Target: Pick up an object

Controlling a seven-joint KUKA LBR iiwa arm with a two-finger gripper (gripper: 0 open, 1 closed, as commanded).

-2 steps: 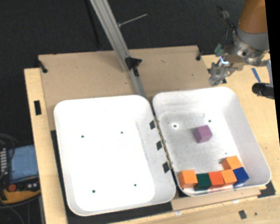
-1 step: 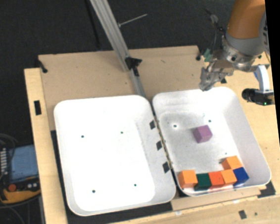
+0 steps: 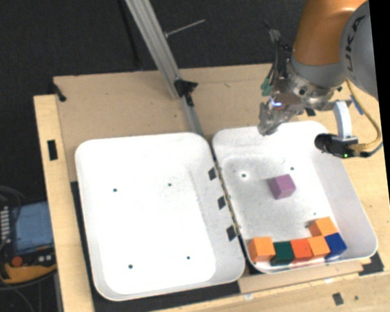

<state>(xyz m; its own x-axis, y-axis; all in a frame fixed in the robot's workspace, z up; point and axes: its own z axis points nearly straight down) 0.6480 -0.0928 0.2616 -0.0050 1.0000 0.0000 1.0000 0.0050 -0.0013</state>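
Over back rim of right bin point(image 3: 335, 172): hand point(image 3: 269, 124) hanging high, nothing seen in it; open or closed, can't tell at this res. Purple block point(image 3: 281, 186) alone mid-bin = easiest pick, well apart from walls. Orange, green, blue blocks point(image 3: 298, 246) packed along front wall, so skip. Centre above purple, square to faces, descend straight.

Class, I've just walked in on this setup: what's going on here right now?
A grey and orange robot arm reaches in from the right, its gripper poised over the far edge of the right bin. It holds nothing. A purple block lies alone mid-bin, while orange, green and blue blocks crowd the near edge. The left bin sits beside it.
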